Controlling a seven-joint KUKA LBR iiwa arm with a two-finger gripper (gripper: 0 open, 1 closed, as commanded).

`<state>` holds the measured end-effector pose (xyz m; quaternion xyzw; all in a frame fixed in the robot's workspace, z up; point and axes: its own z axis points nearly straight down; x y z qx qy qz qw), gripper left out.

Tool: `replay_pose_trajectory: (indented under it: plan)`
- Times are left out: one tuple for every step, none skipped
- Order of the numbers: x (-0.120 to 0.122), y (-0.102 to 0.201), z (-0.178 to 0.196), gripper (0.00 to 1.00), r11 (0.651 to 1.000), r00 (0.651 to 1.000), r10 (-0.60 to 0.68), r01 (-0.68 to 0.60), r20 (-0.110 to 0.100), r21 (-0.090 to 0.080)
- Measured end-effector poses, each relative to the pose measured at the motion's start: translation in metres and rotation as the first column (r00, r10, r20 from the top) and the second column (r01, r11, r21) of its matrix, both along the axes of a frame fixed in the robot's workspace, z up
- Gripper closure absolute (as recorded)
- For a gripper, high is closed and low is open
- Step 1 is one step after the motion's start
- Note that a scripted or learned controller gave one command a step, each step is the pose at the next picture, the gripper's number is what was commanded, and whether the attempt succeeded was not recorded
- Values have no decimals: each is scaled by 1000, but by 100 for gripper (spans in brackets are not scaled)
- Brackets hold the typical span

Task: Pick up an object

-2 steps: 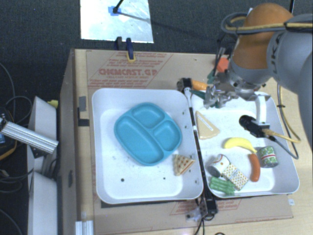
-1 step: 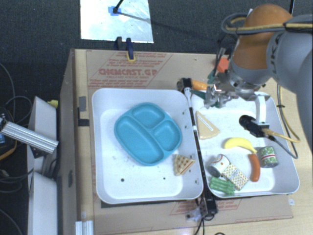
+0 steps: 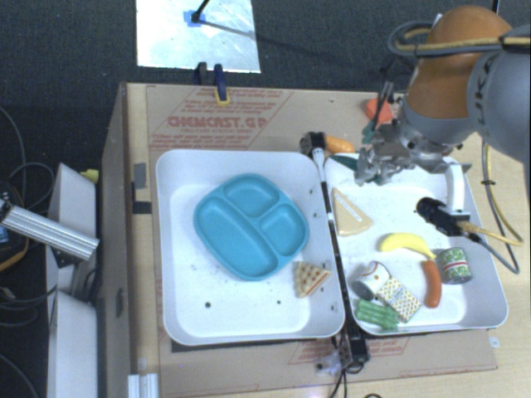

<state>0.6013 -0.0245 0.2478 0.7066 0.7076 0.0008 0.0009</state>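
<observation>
My bench, topped with a tan printed board. Two white bins sit on the board side by side, touching. Left bin as landmark: right bin against its right wall, a blue and yellow clamp behind its far edge on the board's rim, and a small orange thing far right behind it.

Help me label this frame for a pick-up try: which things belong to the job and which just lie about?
Job things:
- hand over the right bin
- banana
- sausage
- small can
- green piece
- cheese wedge

Lying about:
- blue divided plate
- waffle piece
- left bin
</observation>
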Motion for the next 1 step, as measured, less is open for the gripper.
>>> replay_pose_trajectory:
  plan:
    - [21,-2,-14,100,1000,1000,2,-2,0,-1]
